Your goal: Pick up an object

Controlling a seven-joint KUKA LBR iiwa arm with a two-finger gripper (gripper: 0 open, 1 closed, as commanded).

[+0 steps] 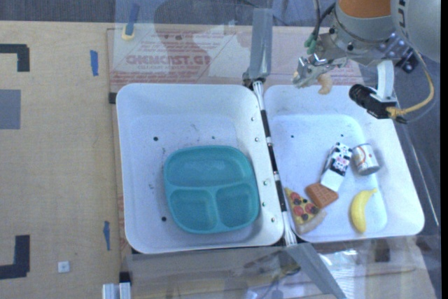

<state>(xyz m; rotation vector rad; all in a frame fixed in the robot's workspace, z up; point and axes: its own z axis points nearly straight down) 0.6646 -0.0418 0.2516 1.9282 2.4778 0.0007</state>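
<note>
The wooden tabletop (56, 171) carries strips of blue tape and black corner marks on its left side. Next comes the left bin (140, 108), holding a teal divided tray (210, 189) that lies flat near its front. A grey upright post (260, 45) stands behind the seam where the two bins meet. The right bin (308, 129) holds a pizza slice toy (304, 209) at its front left corner, touching an orange-brown cracker-like piece (322, 194). Just beyond lies a small black-and-white carton (337, 163), with a silver can (364, 159) beside it and a yellow banana (360, 210) near the front. Above the bin's back edge hangs the pincer (315, 73), clamped on a small tan object (325, 85) that dangles clear of the bin floor, well apart from the other toys. A black cable fitting (371, 101) juts out to its right.
</note>
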